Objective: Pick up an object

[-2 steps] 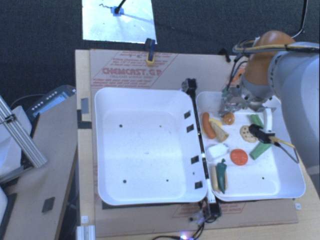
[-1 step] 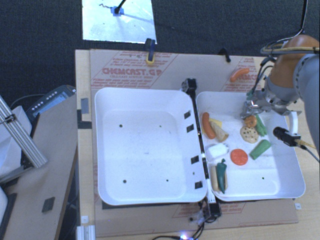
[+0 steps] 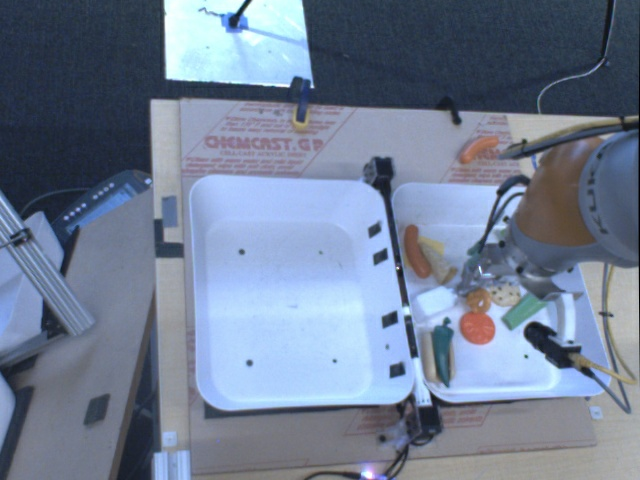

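Right, near edge of the right-hand shallow white bin (image 3: 470, 393) first. A green plastic pepper (image 3: 441, 350) lies by the near-left corner, with a round red toy tomato (image 3: 477, 329) just beyond it. Then comes the crowd, and that's my worry. The two-finger gripper (image 3: 476, 276) sits low over the middle of this bin, right above a small orange dotted disc (image 3: 479, 300). A tan biscuit-like disc (image 3: 506, 293), a flat green block (image 3: 524, 311) and a white block (image 3: 435, 300) are packed close round it. I can't tell from here whether the gripper is wide or narrow. I reckon the orange disc is the pick, but it's flat and hemmed in, so a close could nip a neighbour or slide off and come up with nothing. Further back, a red-orange toy sausage (image 3: 414, 252) and a yellow wedge (image 3: 432, 245) lie near the left wall. The bin floor looks smooth and slippery. The left-hand white bin (image 3: 290, 298) sits alongside, both on a printed brown board (image 3: 270, 143). Beyond that there's a shiny metal sheet (image 3: 235, 23) on dark carpet (image 3: 80, 48)
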